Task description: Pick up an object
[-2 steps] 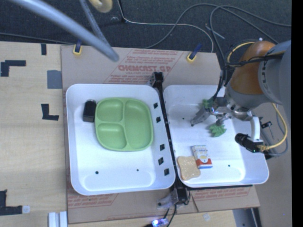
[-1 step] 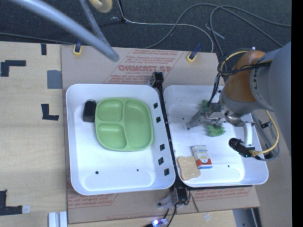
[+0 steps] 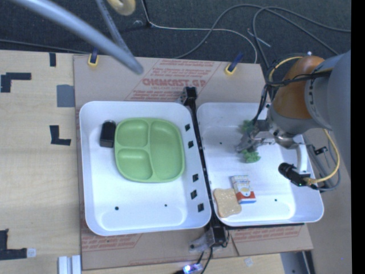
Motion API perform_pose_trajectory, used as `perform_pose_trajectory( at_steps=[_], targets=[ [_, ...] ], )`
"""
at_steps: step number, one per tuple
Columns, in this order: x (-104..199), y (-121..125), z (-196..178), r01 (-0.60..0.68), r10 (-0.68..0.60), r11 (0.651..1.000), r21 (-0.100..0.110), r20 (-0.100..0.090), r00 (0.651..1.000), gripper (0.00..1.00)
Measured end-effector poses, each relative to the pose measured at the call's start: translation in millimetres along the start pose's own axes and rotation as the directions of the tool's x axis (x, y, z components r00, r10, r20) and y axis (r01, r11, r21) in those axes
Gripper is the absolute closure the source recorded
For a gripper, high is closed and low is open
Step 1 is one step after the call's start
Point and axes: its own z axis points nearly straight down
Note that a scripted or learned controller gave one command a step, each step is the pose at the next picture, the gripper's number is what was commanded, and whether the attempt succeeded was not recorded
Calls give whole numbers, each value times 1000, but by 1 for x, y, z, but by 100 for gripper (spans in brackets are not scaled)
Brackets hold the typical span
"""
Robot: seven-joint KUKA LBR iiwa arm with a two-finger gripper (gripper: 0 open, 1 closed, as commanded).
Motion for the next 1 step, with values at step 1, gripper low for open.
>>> perform_pose_trajectory(
  at_steps=[1],
  targets=[
    [-6, 7, -45, 0, 0, 1000, 16, -11, 1000, 100]
  ],
)
